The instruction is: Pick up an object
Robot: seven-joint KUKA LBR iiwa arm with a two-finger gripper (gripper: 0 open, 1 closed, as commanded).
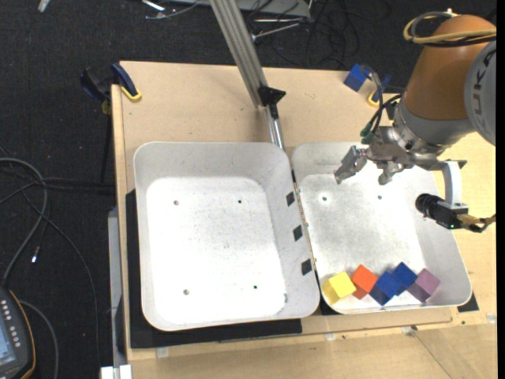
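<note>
Several small blocks lie in a row along the near edge of the right bin (371, 219): a yellow block (340, 287), an orange block (364, 280), a blue block (394, 282) and a purple block (424, 284). My gripper (366, 170) hangs over the far part of that bin, well above and away from the blocks. Its two fingers (347, 166) are spread apart with nothing between them.
The left bin (209, 227) sits beside the right one, with black clips on the shared rim. A slanted metal pole (241, 42) crosses the bench top. A blue clamp (359, 76) sits at the far right of the bench, another clamp (110, 81) at the far left.
</note>
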